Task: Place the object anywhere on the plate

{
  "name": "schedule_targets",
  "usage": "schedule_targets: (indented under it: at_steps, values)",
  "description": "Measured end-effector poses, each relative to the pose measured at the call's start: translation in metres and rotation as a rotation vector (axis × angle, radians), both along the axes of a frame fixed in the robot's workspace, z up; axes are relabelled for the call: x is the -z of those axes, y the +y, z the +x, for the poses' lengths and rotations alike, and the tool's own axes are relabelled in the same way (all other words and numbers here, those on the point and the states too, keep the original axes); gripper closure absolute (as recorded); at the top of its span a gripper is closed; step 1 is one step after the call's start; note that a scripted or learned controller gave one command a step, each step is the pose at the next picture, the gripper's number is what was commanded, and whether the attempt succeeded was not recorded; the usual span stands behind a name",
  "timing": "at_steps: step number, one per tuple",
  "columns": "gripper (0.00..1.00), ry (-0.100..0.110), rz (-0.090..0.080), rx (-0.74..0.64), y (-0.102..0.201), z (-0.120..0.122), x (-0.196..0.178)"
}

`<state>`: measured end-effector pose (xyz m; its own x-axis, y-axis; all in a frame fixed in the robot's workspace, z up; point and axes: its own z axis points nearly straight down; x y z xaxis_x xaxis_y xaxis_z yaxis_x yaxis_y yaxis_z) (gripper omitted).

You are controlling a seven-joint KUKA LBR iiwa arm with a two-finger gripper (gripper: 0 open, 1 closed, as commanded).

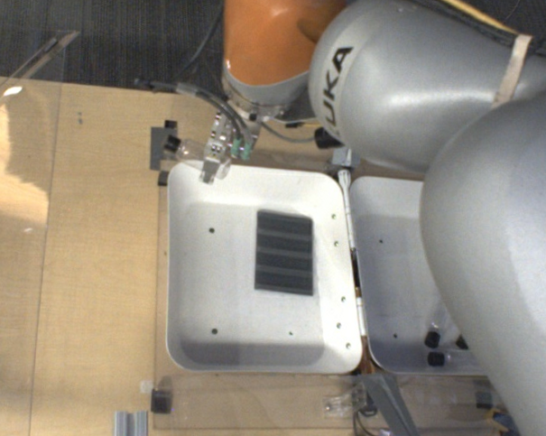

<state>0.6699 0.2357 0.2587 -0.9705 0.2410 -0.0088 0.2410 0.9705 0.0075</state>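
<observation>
A dark grey rectangular piece (pixel 284 252) with ribbed bands lies flat in the middle of the left white bin (pixel 189 281). My gripper (pixel 220 156) hangs over the bin's far left corner, well up and left of the ribbed piece and apart from it. I see nothing held in the gripper. The orange wrist band (pixel 263 31) sits directly above it, and the tip is small and partly hidden by cabling.
The grey arm (pixel 475 131) covers most of the right bin (pixel 388 263). Two small dark items (pixel 435 348) lie near that bin's front edge beside the arm. A black bracket (pixel 164 146) stands on the wooden bench (pixel 73 249) just left of the gripper.
</observation>
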Motion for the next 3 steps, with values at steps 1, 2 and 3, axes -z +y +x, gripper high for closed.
schedule_targets:
  at_steps: [1, 2, 3]
  values:
    - [1.00, 0.004, 0.000, 0.079, 0.000, -0.007, 0.029]
    - [1.00, 0.002, -0.004, -0.099, -0.002, -0.006, 0.110]
    - [1.00, -0.015, -0.023, -0.690, -0.013, -0.005, 0.162]
